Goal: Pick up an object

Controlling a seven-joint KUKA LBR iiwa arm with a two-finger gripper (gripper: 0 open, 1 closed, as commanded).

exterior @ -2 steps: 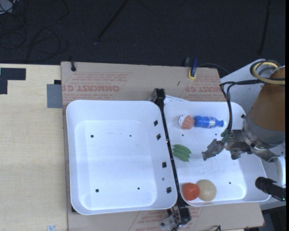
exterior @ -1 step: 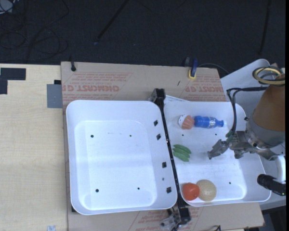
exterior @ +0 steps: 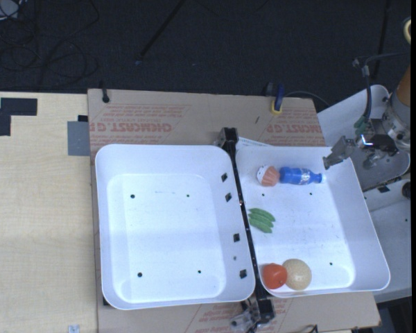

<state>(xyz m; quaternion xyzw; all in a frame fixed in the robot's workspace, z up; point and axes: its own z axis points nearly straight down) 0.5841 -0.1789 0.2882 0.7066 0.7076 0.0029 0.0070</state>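
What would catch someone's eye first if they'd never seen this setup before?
Probably the bright items in the right-hand bin: a blue bottle lying on its side near the far edge beside a small orange and white piece, and a red ball touching a pale yellow ball at the near edge. A green pod sits between them, and the pincer hangs over the bin's far right corner.

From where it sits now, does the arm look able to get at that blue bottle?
Probably yes. The gripper hangs at the right bin's upper right edge, close to the blue bottle. The bottle lies flat with open floor around it; just an orange-white object touches its far end.
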